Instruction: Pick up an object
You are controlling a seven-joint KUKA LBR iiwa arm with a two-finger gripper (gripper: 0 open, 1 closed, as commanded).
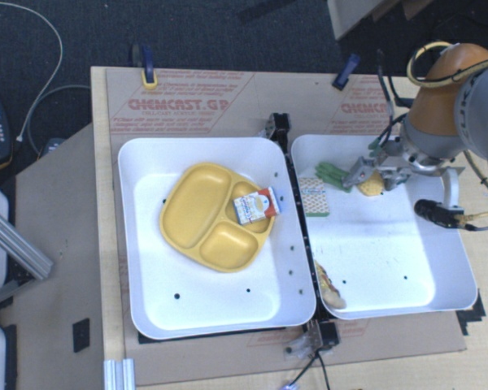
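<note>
The gripper [372, 177] sits low in the right bin [439, 295], seemingly closed around a small yellow object [372, 188]; a straight, slow lift would best keep it seated. A green item [332, 173] lies just beside it and a patterned packet [313, 197] nearby, while the left bin [146, 299] holds a yellow divided plate [199, 218] bearing a small carton [253, 206].

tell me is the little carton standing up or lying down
Lying down: the carton rests flat on its side on the yellow tray, printed face up.

Dark carpet floor [57, 23], brown bench board [106, 218]
</note>
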